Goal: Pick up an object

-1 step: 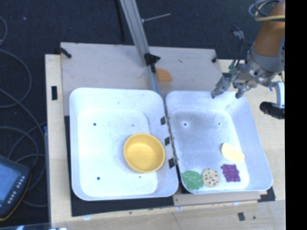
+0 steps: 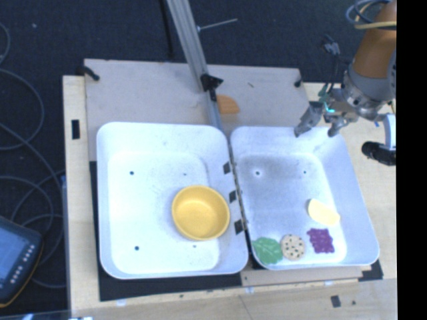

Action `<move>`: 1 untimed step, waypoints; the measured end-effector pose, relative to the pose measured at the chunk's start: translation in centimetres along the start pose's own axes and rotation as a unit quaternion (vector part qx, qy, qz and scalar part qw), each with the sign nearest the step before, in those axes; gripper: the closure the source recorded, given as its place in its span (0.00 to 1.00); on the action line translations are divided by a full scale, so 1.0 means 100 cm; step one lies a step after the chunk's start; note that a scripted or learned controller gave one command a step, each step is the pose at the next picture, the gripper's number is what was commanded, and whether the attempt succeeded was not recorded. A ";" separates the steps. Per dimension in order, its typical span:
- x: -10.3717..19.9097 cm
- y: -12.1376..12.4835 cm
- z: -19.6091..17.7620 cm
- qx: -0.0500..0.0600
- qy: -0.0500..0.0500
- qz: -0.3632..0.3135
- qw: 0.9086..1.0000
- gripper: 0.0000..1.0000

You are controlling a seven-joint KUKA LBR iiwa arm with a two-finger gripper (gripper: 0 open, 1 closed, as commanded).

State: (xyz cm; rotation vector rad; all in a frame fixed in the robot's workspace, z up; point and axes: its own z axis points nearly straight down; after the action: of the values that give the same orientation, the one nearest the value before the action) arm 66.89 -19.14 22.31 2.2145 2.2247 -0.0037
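Note:
My gripper (image 2: 319,127) hangs over the far right corner of the right bin (image 2: 280,179), open, with nothing between its fingers. In that bin, near its front, lie a pale yellow piece (image 2: 323,212), a purple grape-like cluster (image 2: 321,241), a round cookie (image 2: 292,247) and a green leafy piece (image 2: 267,250). All of them lie well in front of the gripper. A yellow bowl (image 2: 200,212) sits upright in the left bin (image 2: 133,179), toward its right side.
A slanted metal pole (image 2: 193,52) runs from the top down to the seam between the bins. A small orange object (image 2: 227,105) lies on the board behind the bins. Cables and a tablet (image 2: 17,259) lie on the floor at left.

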 end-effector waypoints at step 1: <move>-0.009 -0.008 0.055 0.002 0.000 0.003 1.000 0.00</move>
State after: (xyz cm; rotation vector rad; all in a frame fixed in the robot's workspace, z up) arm 66.12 -20.08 16.81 2.2232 2.2212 -0.0079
